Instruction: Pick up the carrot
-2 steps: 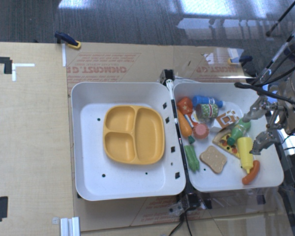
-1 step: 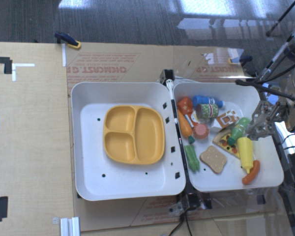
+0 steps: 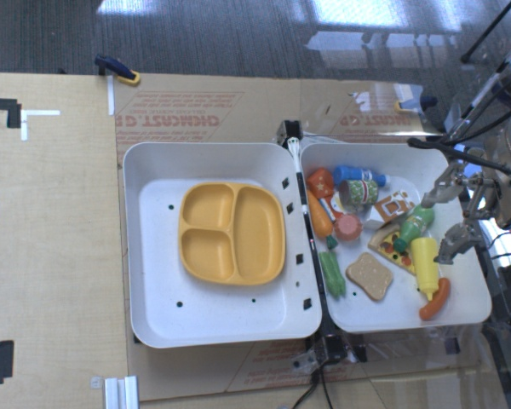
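Camera view: two white bins sit side by side on the bench. The left bin (image 3: 145, 254) holds a yellow divided plate (image 3: 232, 232). The right bin (image 3: 473, 309) holds toy food. The carrot (image 3: 321, 216) lies along that bin's left wall, beside a tomato (image 3: 321, 181) and above a green pod (image 3: 332, 273). Also present: a blue bottle (image 3: 359, 175), a bread slice (image 3: 370, 276), a pizza slice (image 3: 393, 246), a mustard bottle (image 3: 425, 265) and a sausage (image 3: 435, 300). The gripper (image 3: 450, 220) stands over the bin's right side, well apart from the carrot, fingers spread and gripping nothing.
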